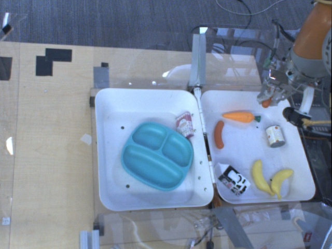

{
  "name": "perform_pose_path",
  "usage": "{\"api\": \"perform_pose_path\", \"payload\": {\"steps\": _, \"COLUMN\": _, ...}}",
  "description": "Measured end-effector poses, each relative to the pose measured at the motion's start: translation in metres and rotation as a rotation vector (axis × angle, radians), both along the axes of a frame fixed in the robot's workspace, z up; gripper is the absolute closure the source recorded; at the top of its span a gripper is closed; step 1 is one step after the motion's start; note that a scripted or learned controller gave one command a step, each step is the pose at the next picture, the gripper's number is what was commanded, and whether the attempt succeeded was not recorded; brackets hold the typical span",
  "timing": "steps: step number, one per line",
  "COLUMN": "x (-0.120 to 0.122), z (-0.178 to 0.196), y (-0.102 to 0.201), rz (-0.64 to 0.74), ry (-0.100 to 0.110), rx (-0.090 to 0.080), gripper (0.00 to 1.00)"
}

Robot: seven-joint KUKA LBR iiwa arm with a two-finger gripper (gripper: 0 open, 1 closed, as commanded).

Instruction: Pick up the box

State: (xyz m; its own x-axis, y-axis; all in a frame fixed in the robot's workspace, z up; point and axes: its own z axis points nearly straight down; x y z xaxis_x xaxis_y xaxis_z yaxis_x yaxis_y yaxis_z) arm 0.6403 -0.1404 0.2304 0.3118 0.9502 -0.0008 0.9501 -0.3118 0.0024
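Note:
A small black-and-white box (pixel 233 180) lies tilted at the near left of the right bin (pixel 295 191), close to the wall between the bins. My gripper (pixel 269 95) hangs over the far right part of that bin, well away from the box and beyond the carrot. A small orange spot shows at its tip, and I cannot make out what that is. Nothing is visibly held.
The right bin also holds a carrot (pixel 240 116), a red sausage (pixel 219 134), a small can (pixel 275 136) and two bananas (pixel 271 179). In the left bin (pixel 106 139) are a blue divided plate (pixel 157 155) and a red-and-white packet (pixel 185 124).

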Motion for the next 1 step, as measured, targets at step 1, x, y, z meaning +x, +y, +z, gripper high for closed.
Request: {"api": "perform_pose_path", "payload": {"steps": 1, "x": -0.0258, "z": -0.0597, "y": 0.0276, "rz": 0.055, "ry": 0.002, "rx": 0.002, "gripper": 1.0}}
